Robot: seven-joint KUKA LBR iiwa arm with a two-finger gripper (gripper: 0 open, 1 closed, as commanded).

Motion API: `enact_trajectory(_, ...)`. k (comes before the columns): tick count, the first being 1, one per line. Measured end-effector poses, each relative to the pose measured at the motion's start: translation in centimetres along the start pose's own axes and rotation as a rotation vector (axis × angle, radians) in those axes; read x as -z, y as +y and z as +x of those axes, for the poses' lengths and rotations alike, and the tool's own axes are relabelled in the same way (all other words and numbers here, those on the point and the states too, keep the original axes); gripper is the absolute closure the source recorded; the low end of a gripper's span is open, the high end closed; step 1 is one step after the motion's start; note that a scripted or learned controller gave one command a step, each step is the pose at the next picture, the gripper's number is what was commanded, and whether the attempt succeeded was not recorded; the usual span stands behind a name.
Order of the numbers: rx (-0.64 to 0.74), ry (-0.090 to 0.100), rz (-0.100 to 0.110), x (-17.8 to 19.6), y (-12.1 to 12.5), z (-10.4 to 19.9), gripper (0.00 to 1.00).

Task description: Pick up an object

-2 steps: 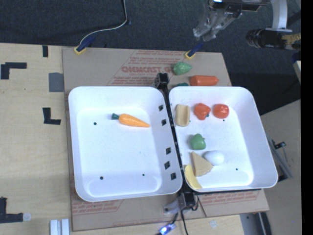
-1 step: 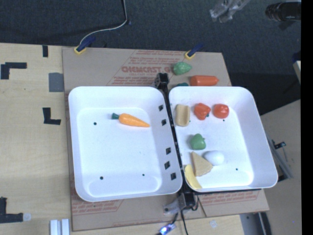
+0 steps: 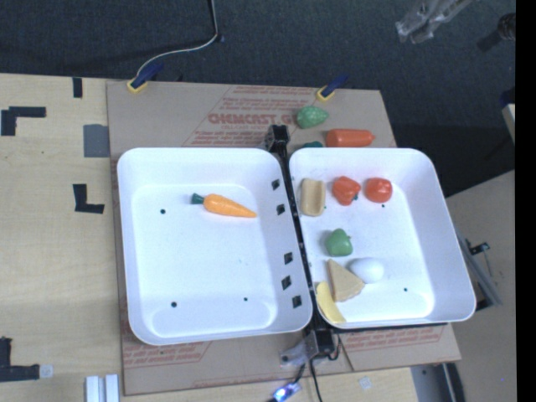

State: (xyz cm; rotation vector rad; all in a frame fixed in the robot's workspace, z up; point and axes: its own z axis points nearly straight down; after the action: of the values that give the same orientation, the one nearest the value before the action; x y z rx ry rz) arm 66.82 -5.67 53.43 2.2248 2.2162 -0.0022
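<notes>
My gripper point(image 3: 416, 25) hangs high at the top right, well above and behind the right bin point(image 3: 435, 224), with nothing between its fingers that I can make out. In the right bin lie a tan block point(image 3: 312, 197), two red tomatoes point(image 3: 346, 190) point(image 3: 378, 190), a green pepper point(image 3: 338, 242), a white egg point(image 3: 367, 270), a beige wedge point(image 3: 342, 281) and a yellow banana point(image 3: 328, 303). The left bin point(image 3: 142, 249) holds one orange carrot point(image 3: 226, 206).
Behind the bins, on the cardboard sheet point(image 3: 243, 115), lie a green vegetable point(image 3: 311, 116) and an orange-red one point(image 3: 349, 138). Black clips point(image 3: 289, 262) run along the seam between the bins. A cable point(image 3: 180, 53) trails at the back left.
</notes>
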Motion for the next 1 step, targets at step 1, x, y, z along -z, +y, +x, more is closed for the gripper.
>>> enact_trajectory(1,-0.001,0.003,0.019,-19.87,-5.8,-4.2,1.0)
